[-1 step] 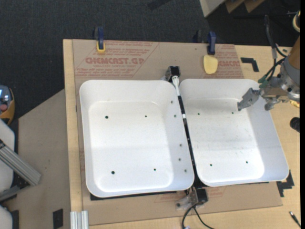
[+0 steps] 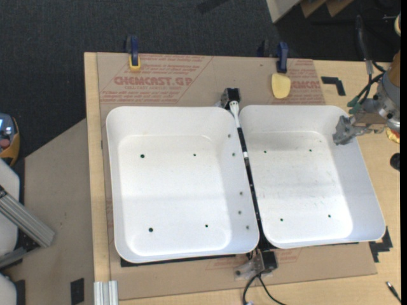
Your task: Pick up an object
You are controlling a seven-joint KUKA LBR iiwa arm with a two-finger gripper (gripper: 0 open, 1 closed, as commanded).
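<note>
Two shallow white plastic bins are seen side by side, left bin point(image 2: 121, 170) and right bin point(image 2: 362, 189), on a brown cardboard-covered bench point(image 2: 191, 75). The grey two-finger gripper point(image 2: 343, 131) is placed at the right bin's upper right rim, at frame right. Tool state cannot be told. A small pale yellow object point(image 2: 280, 85) lies on the bench just above the right bin, outside it. Approach step judged; a target must be located next.
</note>
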